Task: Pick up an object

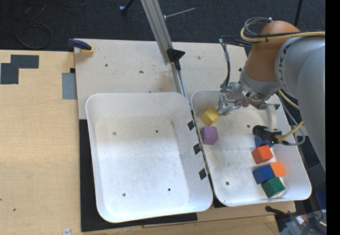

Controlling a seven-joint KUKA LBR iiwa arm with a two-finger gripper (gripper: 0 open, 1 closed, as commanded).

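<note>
The desk (122, 69) carries two shallow white bins side by side, and the grey arm (297, 74) reaches in over the right bin (234, 196), while the left bin (101, 117) lies beside it. The pincer (223, 105) hangs at the right bin's upper left corner, just beside a yellow block (209, 117); I cannot tell whether it is wide or narrow, nor whether it grips the block. A purple block (210, 135) sits just below the yellow one, close to the bin's left wall. Well apart, near the right wall, cluster a red block (262, 154), an orange block (278, 168), a blue block (262, 174) and a green block (273, 187). The yellow block looks small, light and stiff (probably smooth-faced, so apt to slip); taking it across two flat opposite faces seems best.
</note>
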